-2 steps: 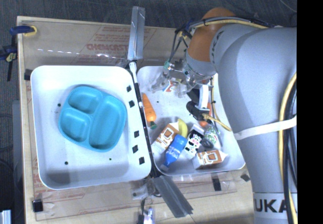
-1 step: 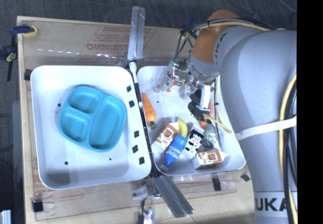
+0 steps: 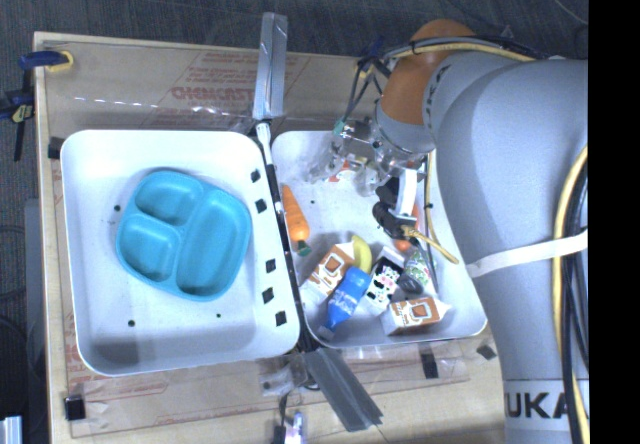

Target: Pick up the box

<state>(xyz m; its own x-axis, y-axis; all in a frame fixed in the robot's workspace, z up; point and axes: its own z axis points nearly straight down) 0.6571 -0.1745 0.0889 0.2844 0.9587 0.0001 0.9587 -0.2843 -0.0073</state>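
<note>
Two small brown-and-white boxes lie in the right bin [image 3: 300, 164]. One box [image 3: 327, 271] sits near the bin's left wall, beside a yellow banana [image 3: 361, 253]. The other box [image 3: 416, 314] rests at the front right corner. My gripper [image 3: 342, 156] hangs over the bin's far end, well behind both boxes. Metal parts of the gripper blur together there, and a small red-and-white patch shows just beneath it.
An orange carrot [image 3: 293, 215] lies along the right bin's left wall. A blue bottle [image 3: 346, 298], a black-and-white spotted item [image 3: 383, 284] and a green item [image 3: 416, 273] crowd around the boxes. The left bin [image 3: 90, 322] holds a blue divided plate [image 3: 185, 234].
</note>
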